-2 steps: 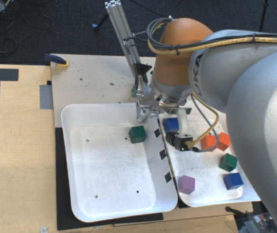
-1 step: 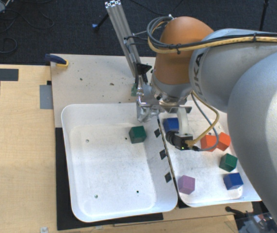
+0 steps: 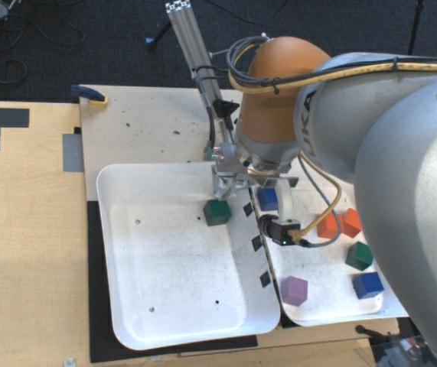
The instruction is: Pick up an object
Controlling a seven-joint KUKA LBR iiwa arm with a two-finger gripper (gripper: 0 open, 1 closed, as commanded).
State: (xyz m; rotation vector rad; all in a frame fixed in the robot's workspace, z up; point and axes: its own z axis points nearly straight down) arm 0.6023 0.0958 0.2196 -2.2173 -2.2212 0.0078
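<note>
Camera view, looking down on the counter (image 3: 27,205).

- Left bin (image 3: 172,281): white and shallow. A dark green block (image 3: 217,212) lies at its far right corner, close to the wall shared with the right bin.
- Jaws (image 3: 229,182): hang just above and beside the green block, at its far side. Whether they are apart or together cannot be told; nothing is seen between them.
- Arm (image 3: 371,128): grey with an orange band, reaching in from the right and covering much of the right bin.
- Right bin (image 3: 333,312): holds a blue block (image 3: 267,199) at the far left, two orange blocks (image 3: 339,224) side by side, a green block (image 3: 360,256), a second blue block (image 3: 368,284) at the near right, and a purple block (image 3: 294,290) at the near left.
- Far edge of the counter: a blue-handled clamp (image 3: 88,94).
</note>
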